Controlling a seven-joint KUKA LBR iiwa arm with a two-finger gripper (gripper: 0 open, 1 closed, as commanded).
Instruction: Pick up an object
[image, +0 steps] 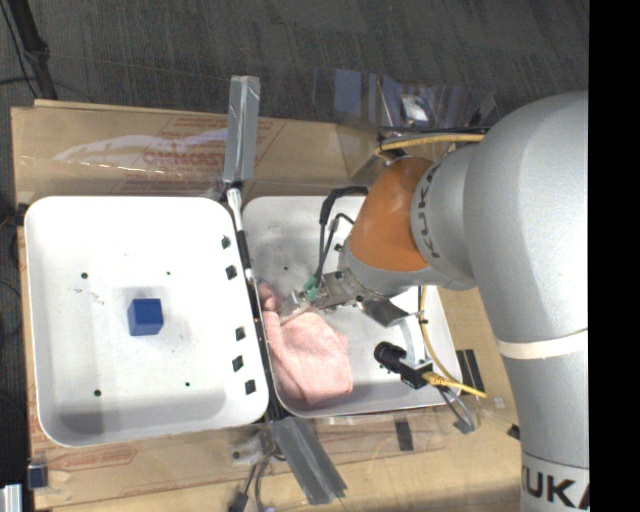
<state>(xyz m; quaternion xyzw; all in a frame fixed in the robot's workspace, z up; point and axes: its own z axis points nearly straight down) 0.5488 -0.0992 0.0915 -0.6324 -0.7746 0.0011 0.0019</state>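
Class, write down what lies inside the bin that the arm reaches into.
A pink cloth lies crumpled against the bin's wall on the view's left, with the gripper at its upper edge. The arm covers much of the floor, so anything beneath it is hidden.

A brown bench (100, 140) carries two shallow white bins side by side, their inner edges meeting: the left bin (40, 250) and the right bin (285, 215). A grey metal bar (243, 120) lies at the seam's far end.
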